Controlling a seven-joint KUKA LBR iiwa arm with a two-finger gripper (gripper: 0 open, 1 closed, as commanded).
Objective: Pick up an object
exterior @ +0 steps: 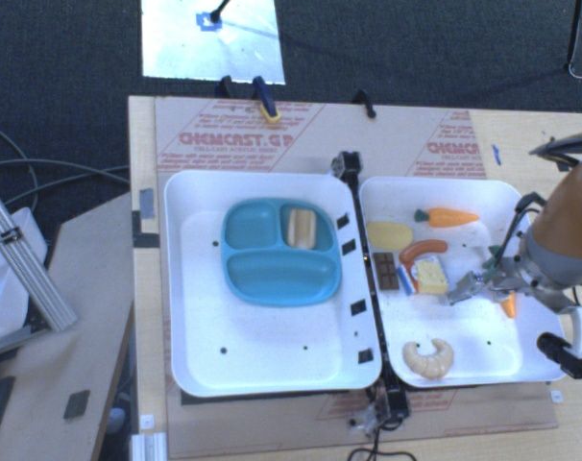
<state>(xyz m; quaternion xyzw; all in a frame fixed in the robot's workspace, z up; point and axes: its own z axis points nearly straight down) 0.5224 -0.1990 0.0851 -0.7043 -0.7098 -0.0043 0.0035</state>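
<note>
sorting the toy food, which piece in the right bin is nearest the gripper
The yellow cheese block, just left of the gripper; the carrot, sausage and croissant lie farther off.

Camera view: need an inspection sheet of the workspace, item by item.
Surface: bench covered with printed cardboard, bearing a left bin and a right bin side by side.
Job's things: right bin holds a toy carrot, yellow lemon-like piece, sausage, chocolate bar, cheese-like yellow block and croissant.
Clutter: blue divided plate in the left bin, with a bread piece in its upper right compartment.
Gripper: gripper low in the right bin beside the yellow block; finger state unclear.
Cables: dark cables at left; more below the bins.
Surroundings: dark carpet, a reflective panel, aluminium frame at left.
</note>
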